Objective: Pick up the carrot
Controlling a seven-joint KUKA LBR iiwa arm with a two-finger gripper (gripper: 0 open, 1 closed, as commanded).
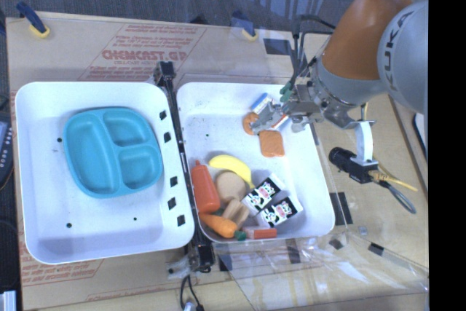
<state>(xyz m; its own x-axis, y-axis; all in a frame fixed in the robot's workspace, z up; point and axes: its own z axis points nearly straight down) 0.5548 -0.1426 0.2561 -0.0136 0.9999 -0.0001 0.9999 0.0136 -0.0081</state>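
A: Where's the carrot point(220, 225)?

B: Low in the right bin point(314, 156), by the front wall. Well away from my gripper point(280, 111), which hangs over the far end of that same bin. Can't tell if it's spread or pressed together, too blurry up there.

A: Holding anything?

B: I see nothing I'd call gripped. An orange slab point(271, 143) lies just below it, and a small round orange bit point(250, 125) sits beside it.

A: Risk?

B: Wrong object, I'd say. Those two orange pieces are much nearer the gripper than the carrot, so a close here likely grabs one of them.

A: And at the carrot itself?

B: Crowded. A red sausage point(204, 186) lies touching or nearly touching it on the gripper's side, a tan piece point(234, 210) and a banana point(231, 164) are close by, and checkered boxes point(271, 202) sit near. It's also hard against the bin wall, so I judge a finger could hit the rim or pinch a neighbour instead.

A: The blue tray point(113, 151)?

B: Other bin, well apart. No issue.
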